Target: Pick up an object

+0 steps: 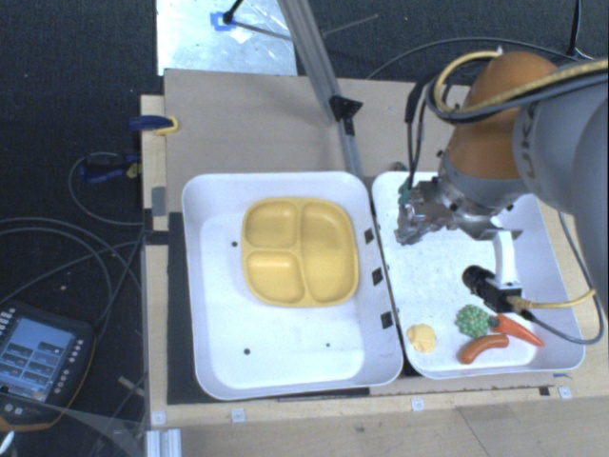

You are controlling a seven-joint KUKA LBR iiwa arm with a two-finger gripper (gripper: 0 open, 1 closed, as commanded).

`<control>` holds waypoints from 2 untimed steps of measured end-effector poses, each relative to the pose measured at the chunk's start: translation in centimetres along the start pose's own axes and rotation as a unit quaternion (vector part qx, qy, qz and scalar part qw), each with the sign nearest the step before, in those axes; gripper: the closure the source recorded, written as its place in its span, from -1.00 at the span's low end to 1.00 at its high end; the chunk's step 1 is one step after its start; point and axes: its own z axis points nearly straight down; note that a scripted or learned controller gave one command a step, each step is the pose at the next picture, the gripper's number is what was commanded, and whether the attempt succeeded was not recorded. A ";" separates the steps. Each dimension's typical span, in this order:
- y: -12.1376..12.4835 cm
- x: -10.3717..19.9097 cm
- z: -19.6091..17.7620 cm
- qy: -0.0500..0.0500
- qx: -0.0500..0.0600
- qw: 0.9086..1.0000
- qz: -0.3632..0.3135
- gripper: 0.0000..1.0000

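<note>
Toy vegetables (490, 334) lie untouched in the right bin (447, 279), well below and to the right of your pincer (411, 227), whose grip state you cannot tell; judged here, the pick remains wholly undone.

Yellow divided plate (301, 252) in white bin (214, 350); green broccoli (471, 320), orange carrot (519, 329) (red-orange sausage (482, 347) alongside), pale yellow piece (422, 337).

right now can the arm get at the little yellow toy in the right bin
Probably yes. The yellow toy lies alone on bare floor near the right bin's front left corner, apart from the broccoli, and the gripper hangs above the same bin with nothing between.
</note>
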 end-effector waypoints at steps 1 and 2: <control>2.5 4.3 0.5 0.000 0.001 1.000 0.000 1.00; 5.2 9.7 0.3 0.000 0.000 1.000 0.000 1.00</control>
